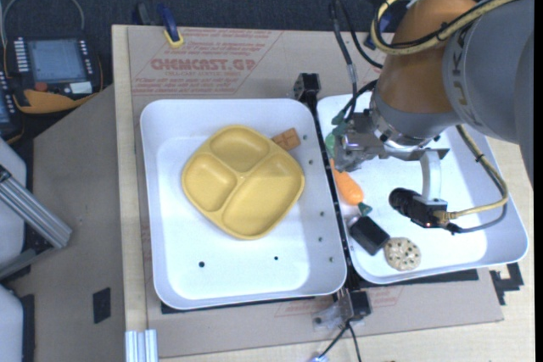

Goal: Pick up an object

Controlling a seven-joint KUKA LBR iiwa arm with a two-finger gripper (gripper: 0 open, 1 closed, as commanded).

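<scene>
Your gripper (346,150) hangs over the toy carrot (349,187); I cannot tell its state. The carrot looks light, rigid, slippery: grip it mid-body.

Orange carrot (347,186) (right bin's left edge)

Tan worktop (127,182) with red printed lettering along far edge — bearing two shallow white bins side by side: left bin (161,208), right bin (501,225), rims touching. Blue-and-yellow clamp (170,25) at far-left edge.
</scene>
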